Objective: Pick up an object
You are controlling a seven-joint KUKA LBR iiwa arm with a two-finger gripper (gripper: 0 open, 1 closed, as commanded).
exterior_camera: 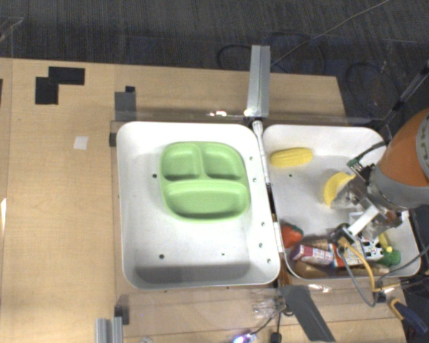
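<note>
From my feed the desk [50, 213] carries two white bins side by side. The left bin [139, 213] holds a green divided tray [202, 179], lying flat near its middle. The right bin [322, 138] holds the loose things I could go for.

The arm [415, 159] reaches in from the right, its orange band over the right bin's far side. Below it, the claw [357, 216] sits low over the bin's right half, amid cables and hardware. I cannot tell whether it is apart or together, and I see nothing held in it.

A yellow corn cob [292, 157] lies near the bin's top left, well apart from the claw. A yellow banana-like piece [336, 187] lies just beside the wrist. Along the bin's near edge there is a brown packet [316, 252], a red piece [292, 232] at its left end, and a small green item [390, 256] towards the right.

I judge this as the approach step, nothing lifted yet. The next move calls for settling on one target, likely the yellow piece or the packet, centring over it, then descending to close.
</note>
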